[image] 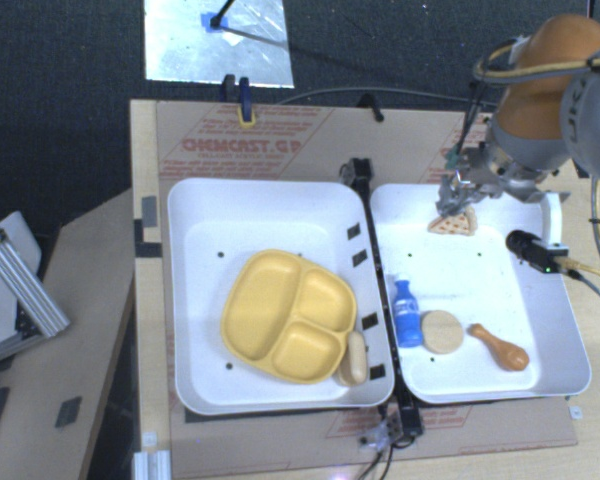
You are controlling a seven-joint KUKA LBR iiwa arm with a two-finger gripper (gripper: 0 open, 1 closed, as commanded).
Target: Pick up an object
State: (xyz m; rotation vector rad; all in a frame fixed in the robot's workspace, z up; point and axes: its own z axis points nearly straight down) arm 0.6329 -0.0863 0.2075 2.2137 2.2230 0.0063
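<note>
nearest to us, at the front of the right bin [555, 373], lie a brown wooden drumstick-shaped piece [499, 347], a round tan disc [442, 331] and a small blue bottle [406, 313], the bottle touching the disc and hard against the divider between the bins. we judge the task's thing to be the waffle-patterned cracker [454, 224], a flat tan wedge with a criss-cross face, lying at the back of the right bin, well apart from the front group. we read that isolation as the reason it is the target: nothing crowds it, so a straight descent is possible. the gripper [458, 200] hangs directly over it, tips at or just above its upper edge; we cannot tell whether the jaws are parted or closed, as they blur into a grey cluster, and nothing shows the cracker between them. being thin and flat on the bin floor, it will likely be awkward to pinch. outward, the left bin [195, 268] holds a yellow compartment tray [288, 315] with a pale bread-like roll [355, 358] touching its front right corner. both bins sit on a cardboard sheet [270, 143] on the bench [95, 268]
</note>
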